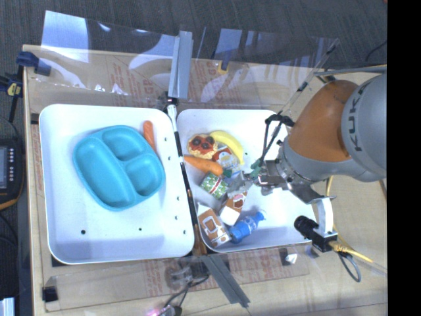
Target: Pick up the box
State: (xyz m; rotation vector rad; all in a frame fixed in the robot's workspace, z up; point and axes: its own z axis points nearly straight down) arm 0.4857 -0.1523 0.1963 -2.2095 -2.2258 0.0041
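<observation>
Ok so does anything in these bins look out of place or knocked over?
One carrot lies alone in the left bin, wedged beside the blue tray. Everything else is heaped in the right bin, where a small carton lies tipped over.

The arm (358, 133) is a thick, rounded grey casting with a smooth matt finish, and large dark letters, "KU" readable, run down its side near the frame's right border. A broad orange band (319, 127) wraps the bulbous section above the wrist. Thin black cables (270, 137) loop from that section toward the tool end. The gripper (253, 175) is a small cluster of dark and metallic parts, too blurred to make out in detail. A light bracket (324, 217) with a black cylindrical fitting (306, 228), possibly a sensor, hangs beneath the wrist.
</observation>
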